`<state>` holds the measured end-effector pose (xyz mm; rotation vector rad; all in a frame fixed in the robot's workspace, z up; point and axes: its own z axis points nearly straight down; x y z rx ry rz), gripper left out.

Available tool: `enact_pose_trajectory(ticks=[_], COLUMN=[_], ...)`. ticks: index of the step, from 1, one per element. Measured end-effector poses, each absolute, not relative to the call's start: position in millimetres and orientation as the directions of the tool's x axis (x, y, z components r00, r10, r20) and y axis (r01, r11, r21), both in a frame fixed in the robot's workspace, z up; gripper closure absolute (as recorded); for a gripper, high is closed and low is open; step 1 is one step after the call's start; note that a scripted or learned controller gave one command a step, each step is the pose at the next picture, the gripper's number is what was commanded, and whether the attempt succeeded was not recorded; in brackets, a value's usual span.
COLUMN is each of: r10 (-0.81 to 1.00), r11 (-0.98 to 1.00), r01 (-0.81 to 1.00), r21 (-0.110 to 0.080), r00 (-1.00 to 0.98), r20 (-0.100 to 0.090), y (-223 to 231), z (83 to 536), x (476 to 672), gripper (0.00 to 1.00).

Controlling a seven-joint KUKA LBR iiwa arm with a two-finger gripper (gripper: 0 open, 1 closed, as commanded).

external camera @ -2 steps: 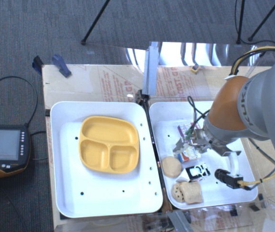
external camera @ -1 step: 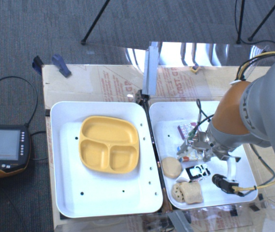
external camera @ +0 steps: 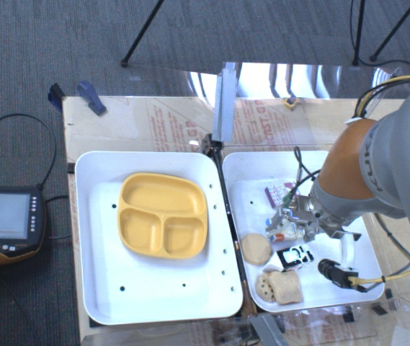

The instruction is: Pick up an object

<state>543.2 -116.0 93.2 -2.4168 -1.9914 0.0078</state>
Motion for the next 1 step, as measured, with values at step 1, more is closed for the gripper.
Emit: enact_pose_trajectory(ticks=[1], r10=[0.94], r11=[-0.342], r01=[0.94], r21=[0.003], r00=[0.342], r20=[0.001], y=[-66.7], z=[231.2], x=[605.3], gripper=[1.0])
